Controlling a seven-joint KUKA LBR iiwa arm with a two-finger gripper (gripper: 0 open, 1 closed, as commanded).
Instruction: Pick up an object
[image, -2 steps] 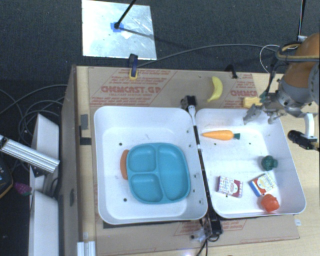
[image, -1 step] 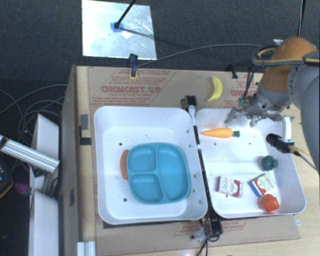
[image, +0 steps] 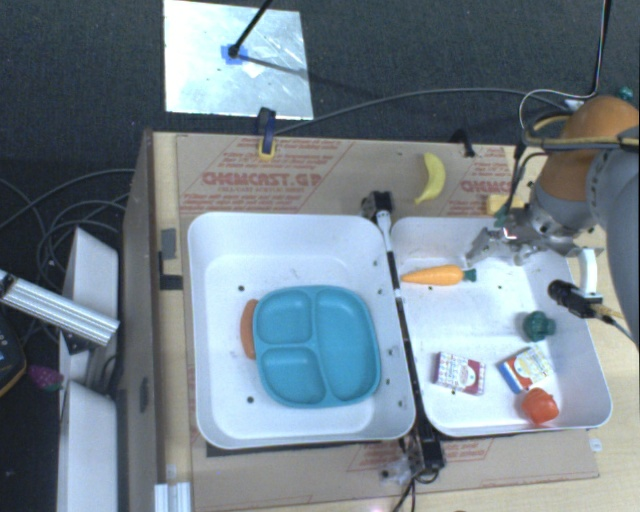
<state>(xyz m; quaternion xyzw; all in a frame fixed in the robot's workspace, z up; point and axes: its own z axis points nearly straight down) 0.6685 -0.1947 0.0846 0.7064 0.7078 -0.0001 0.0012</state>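
An orange carrot (image: 432, 275) with a green tip lies at the back left of the right bin (image: 490, 312). My gripper (image: 478, 250) hangs just above and to the right of the carrot's green end, close to it. Nothing shows as held. Nearer the front of this bin lie a small green object (image: 538, 324), a red and white box (image: 459, 373), a small striped carton (image: 526, 368) and an orange-red ball (image: 540, 405).
The left bin (image: 290, 250) holds a blue divided plate (image: 315, 345) with a brown sausage (image: 247, 328) at its left side. A yellow banana (image: 433, 178) lies on the cardboard behind the bins. A black fitting (image: 572, 297) juts over the right bin's right side.
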